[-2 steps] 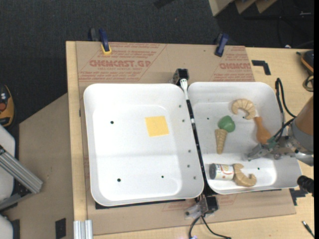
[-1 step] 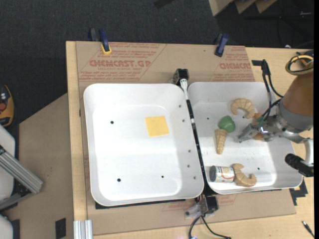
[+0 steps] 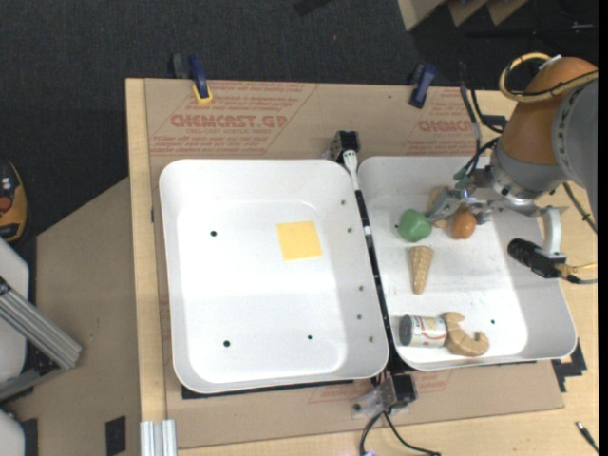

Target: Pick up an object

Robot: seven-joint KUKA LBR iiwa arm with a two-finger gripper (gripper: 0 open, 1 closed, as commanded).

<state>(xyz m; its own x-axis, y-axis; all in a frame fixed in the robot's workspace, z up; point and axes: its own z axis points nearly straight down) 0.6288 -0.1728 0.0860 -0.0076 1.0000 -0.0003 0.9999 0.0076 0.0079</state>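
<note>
A: Whereabouts of the gripper (image 3: 463, 205)?
B: Low over the far part of the right bin (image 3: 532, 313), at the end of the grey arm (image 3: 537, 131) reaching in from the right.
A: Apart, together, or clamped on anything?
B: Cannot tell from this slant; too small and cluttered at the tip.
A: Nearest to it?
B: A small brown round thing (image 3: 463, 226), just under the tip, touching or barely clear, cannot say which. Just left of that, a green rounded lump (image 3: 414, 224).
A: Elsewhere in that bin?
B: Around the middle, a tan cone (image 3: 420, 268) lying flat, point toward the near rim. Close to the front wall, a small can (image 3: 424, 331) on its side, and right against its right end a tan curved piece (image 3: 467, 340).
A: And in the left bin (image 3: 171, 255)?
B: A flat yellow square (image 3: 299, 240), lying near the middle, well apart from all the rest
</note>
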